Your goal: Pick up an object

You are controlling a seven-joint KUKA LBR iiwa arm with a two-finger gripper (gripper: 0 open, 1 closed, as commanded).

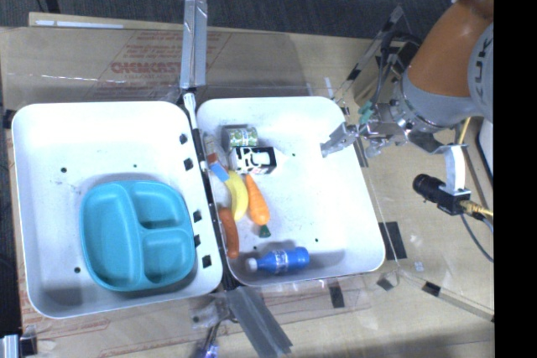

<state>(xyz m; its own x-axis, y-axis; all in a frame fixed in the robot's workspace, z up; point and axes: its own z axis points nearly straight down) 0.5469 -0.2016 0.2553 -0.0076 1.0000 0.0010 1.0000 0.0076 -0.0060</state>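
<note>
Okay, my arm reaches in from the right, orange band high, wrist bent down toward the right bin's upper right rim. My gripper sits at that rim, just over the bin's right edge, tilted leftward into the bin. Can't tell how the gripper is set; too small and cluttered there. Nothing visible in it.

Objects are clustered along the right bin's left side, well apart from my gripper: a small can at top, a black-and-white box just below it, a banana beside an orange carrot, another carrot against the left wall, a blue piece above it. A blue bottle lies on its side near the bin's front edge.

Left bin holds a teal divided tray toward its front.
</note>
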